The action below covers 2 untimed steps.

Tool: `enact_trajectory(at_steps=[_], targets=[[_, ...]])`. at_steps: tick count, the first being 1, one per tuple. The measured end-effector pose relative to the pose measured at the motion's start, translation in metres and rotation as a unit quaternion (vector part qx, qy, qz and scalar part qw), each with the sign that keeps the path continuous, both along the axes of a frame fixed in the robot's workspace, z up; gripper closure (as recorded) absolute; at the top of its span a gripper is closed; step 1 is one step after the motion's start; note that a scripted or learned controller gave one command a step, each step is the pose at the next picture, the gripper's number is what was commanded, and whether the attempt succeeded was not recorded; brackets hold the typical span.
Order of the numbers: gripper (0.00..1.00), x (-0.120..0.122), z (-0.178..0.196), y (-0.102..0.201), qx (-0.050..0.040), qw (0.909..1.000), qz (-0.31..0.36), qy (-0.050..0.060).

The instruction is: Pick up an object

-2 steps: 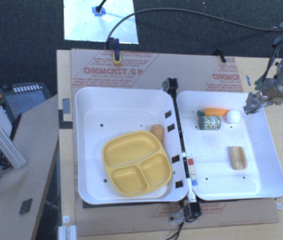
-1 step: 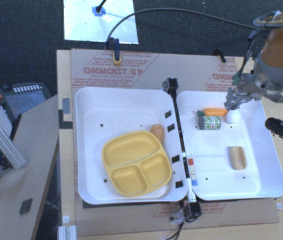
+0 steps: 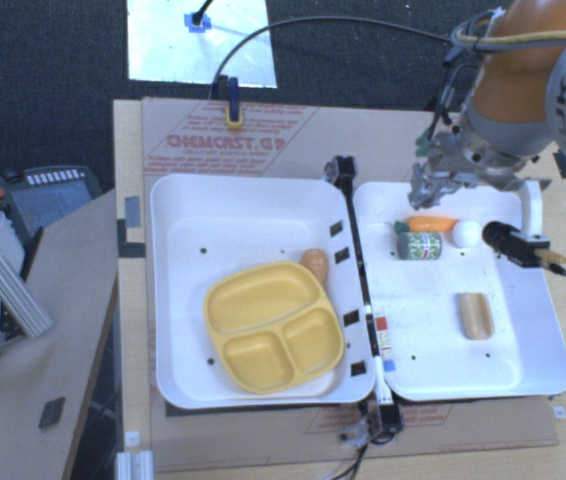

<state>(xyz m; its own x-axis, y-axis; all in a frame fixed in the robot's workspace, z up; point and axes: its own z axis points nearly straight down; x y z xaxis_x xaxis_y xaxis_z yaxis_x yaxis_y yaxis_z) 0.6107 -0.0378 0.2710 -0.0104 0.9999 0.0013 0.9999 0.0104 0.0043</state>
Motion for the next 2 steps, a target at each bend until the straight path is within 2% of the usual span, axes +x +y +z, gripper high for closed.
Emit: enact_trajectory(at_steps=[2], targets=[[1.00,0.032,-0.043,0.098,0.0003,1.0000,0.000,0.001]])
